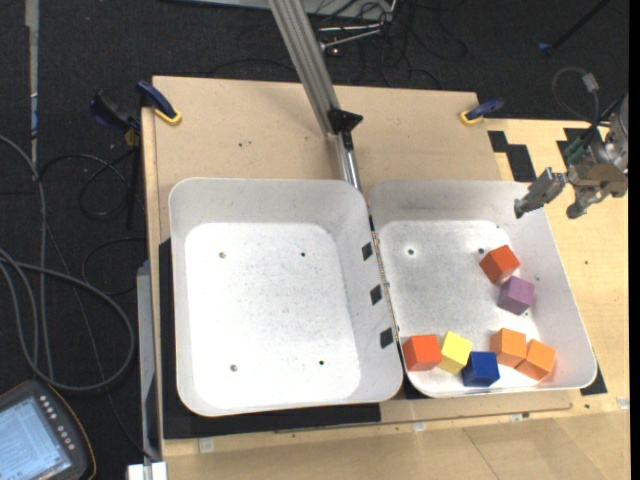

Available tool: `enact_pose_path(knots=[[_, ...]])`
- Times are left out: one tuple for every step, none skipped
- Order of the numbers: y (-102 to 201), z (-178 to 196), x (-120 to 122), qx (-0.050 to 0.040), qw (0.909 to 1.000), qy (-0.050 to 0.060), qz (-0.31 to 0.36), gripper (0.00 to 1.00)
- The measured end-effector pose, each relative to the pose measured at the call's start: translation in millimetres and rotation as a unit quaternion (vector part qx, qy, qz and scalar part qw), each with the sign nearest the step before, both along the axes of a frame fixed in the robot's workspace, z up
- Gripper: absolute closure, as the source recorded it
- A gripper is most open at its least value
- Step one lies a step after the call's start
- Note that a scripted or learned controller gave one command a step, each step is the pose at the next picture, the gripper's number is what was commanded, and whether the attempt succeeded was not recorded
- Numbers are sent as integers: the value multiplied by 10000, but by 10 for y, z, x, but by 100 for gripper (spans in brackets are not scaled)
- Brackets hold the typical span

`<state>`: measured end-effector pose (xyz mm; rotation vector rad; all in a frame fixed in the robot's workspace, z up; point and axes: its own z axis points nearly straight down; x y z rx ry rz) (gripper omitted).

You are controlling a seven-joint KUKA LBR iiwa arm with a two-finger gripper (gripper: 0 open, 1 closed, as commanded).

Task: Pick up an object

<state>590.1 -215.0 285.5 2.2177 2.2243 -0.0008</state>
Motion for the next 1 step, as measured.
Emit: enact_pose_path(knots=[[1,0,0,-1,10000,2,1,0]])
